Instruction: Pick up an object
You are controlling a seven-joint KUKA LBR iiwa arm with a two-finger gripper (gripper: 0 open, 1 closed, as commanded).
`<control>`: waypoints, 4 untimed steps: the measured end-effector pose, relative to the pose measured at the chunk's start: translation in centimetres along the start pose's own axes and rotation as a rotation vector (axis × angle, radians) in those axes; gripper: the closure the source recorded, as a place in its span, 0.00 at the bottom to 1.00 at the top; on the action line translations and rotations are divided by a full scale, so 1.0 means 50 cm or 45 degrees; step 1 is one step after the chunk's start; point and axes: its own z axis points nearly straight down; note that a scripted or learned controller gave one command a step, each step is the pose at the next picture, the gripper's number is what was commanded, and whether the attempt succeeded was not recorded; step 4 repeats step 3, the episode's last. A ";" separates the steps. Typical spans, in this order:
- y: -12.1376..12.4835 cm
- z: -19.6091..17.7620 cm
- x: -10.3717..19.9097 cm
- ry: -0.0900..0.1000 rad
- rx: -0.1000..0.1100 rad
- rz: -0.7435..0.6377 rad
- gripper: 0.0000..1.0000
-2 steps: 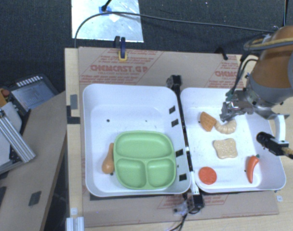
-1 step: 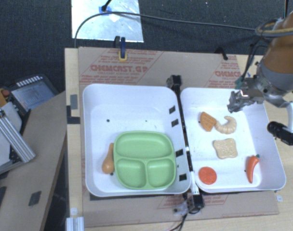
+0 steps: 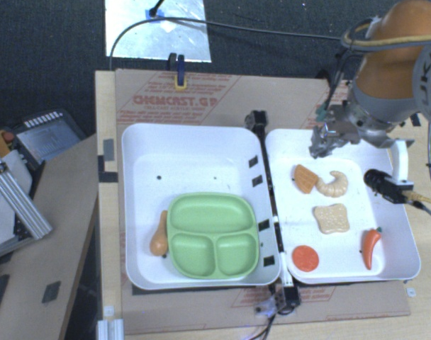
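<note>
Bench (image 3: 74,190), cardboard sheet (image 3: 201,98), two bins (image 3: 194,147)

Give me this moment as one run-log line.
gripper: over right bin far end | holding: nothing seen | nearest: orange wedge, croissant | left bin: green tray

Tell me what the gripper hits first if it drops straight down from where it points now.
Probably the bare floor of the right bin, near its far edge. The gripper hangs just beyond the orange wedge; depth is hard to judge.
</note>
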 end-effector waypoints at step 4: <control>0.044 0.021 0.280 0.001 0.003 0.000 1.00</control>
